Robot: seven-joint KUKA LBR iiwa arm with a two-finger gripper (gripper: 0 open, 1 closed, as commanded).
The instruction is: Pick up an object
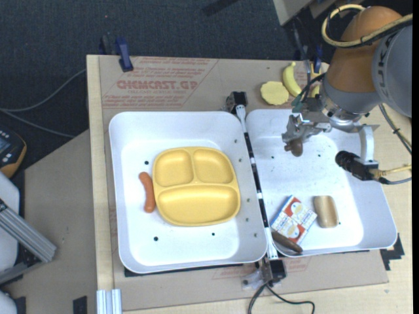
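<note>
I judge this the approach step: my gripper (296, 144) hangs in the right bin's (373, 237) upper part; whether it's open, I cannot tell. The tan bread-shaped block (325, 211), lower right, needs a descent.

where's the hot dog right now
The orange-red toy hot dog lies in the left white plastic bin, along the left edge of the yellow divided plate, seemingly touching it.

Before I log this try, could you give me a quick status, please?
Gripper low over right bin. Carton and bread roll untouched, near front. Nothing blocking.
</note>
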